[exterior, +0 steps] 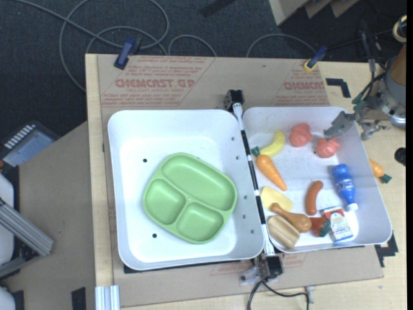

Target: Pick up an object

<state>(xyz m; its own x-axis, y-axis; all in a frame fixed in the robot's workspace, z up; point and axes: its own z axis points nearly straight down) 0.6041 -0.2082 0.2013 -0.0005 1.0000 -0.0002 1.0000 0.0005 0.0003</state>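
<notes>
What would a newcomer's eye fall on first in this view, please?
Probably the green divided plate, lying alone in the left bin. Next comes the bright clutter of toy food in the right bin: a banana, a carrot, a sausage and a blue bottle. The end effector hovers at that bin's far right corner, near a red tomato.

Two white bins (129, 134) on a tan desk (97, 173) printed with red lettering. Pale green for the divided plate (188, 197); yellow for the banana (273, 144); orange for the carrot (270, 170). Blue bottle (343, 185), red-brown sausage (313, 197), pinkish-red tomato (300, 135), grey gripper (348, 123).
</notes>
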